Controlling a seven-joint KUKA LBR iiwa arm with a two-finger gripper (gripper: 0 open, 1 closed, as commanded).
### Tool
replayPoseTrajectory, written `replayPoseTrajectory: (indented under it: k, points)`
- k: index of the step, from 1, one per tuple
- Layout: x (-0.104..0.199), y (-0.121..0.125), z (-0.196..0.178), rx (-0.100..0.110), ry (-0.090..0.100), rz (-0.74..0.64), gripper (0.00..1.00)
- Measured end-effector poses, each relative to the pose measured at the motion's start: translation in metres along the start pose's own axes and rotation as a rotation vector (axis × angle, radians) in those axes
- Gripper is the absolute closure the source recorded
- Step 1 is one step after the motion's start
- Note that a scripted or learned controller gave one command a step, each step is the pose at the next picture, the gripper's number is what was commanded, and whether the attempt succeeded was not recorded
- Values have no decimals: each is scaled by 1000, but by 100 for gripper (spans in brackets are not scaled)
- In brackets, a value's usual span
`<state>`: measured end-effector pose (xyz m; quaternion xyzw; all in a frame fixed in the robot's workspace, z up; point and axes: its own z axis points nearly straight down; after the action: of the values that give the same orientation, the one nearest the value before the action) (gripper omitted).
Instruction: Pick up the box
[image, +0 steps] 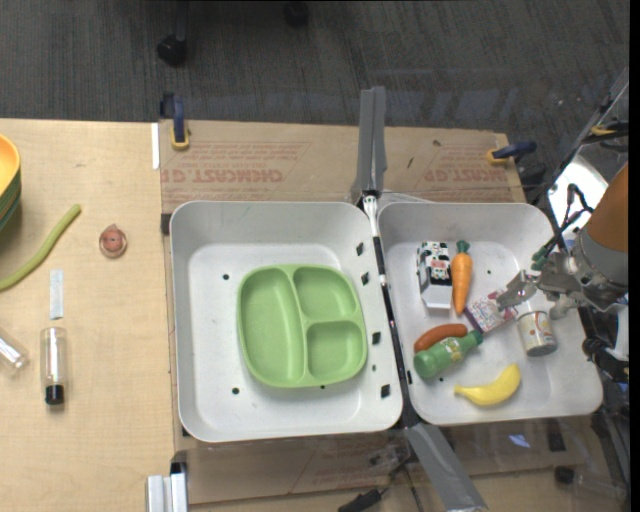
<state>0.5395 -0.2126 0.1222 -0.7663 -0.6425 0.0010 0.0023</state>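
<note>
The box (435, 274) is small and white with black patches on its top. It lies in the right bin (570, 400), near the back left, with an orange carrot (461, 282) touching its right side. My gripper (532, 288) hangs over the right half of that bin, right of the carrot and well apart from the box. Its tip is just above a small purple packet (488, 313) and a silver can (538, 333). I see nothing held in it.
In the right bin there are also a green bottle (446, 356), a red-orange sausage (441, 335) and a banana (490, 387). The left bin (200, 330) holds a green divided plate (302, 325). Small items lie on the wooden bench at the left.
</note>
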Motion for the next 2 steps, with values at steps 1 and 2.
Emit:
replayPoseTrajectory:
  k: [1,2]
  points:
    - [36,4,25,-13,-4,-100,0]
    - [34,5,15,-18,-6,-97,100]
